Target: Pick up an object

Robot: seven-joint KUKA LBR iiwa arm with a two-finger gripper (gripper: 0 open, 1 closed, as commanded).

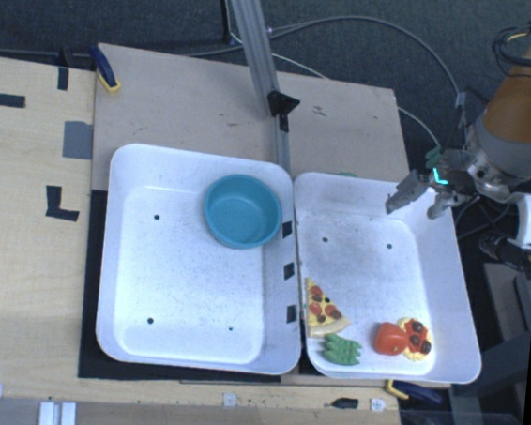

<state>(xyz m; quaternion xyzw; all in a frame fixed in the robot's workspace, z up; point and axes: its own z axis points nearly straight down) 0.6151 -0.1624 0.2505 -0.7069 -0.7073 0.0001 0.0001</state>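
End effector: the grey 2-finger end effector [420,199] sits at the upper right of the frame, over the top right corner of the right bin; its 2 dark fingers are spread apart with nothing between them.
Arm: grey metal with a glossy orange band [522,102], cut off by the frame's right edge.
Left bin: shallow white plastic bin [131,325], rounded corners, speckled floor; a round blue plastic bowl [242,211] stands in its upper right part.
Right bin: shallow white plastic bin [364,264], equally speckled.
Task things: along the right bin's lower edge, a flat pizza-slice toy [322,309], a knobbly green toy [341,351] just below it, and a red and yellow toy [402,337] at the lower right, its shape hard to make out.
Counter: tan board counter [183,104] with dark tape marks at the left.
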